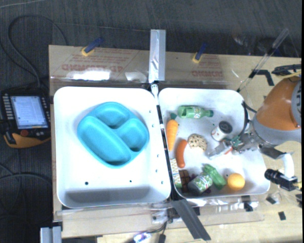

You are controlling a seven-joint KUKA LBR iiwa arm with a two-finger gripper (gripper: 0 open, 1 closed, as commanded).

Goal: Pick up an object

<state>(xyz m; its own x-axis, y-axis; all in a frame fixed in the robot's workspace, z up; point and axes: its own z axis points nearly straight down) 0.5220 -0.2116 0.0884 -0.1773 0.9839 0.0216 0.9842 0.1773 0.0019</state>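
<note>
The right bin (233, 96) holds several small items: a green bottle (195, 112) at the back, a carrot (172, 132), a red sausage (181, 153), a speckled cookie (196, 141), a white and black cylinder (223, 130), a second green bottle (213, 175), an orange fruit (235, 181) and a dark packet (188, 181). My gripper (224, 147) reaches in low from the right, just below the cylinder and right of the cookie. Nothing shows between its tips.
A blue divided plate (113, 132) lies in the left bin (66, 186). The wall between the bins (161, 135) runs beside the carrot. A pendant (23, 115) sits left of the bench. The arm's orange band (281, 105) hangs over the right bin's edge.
</note>
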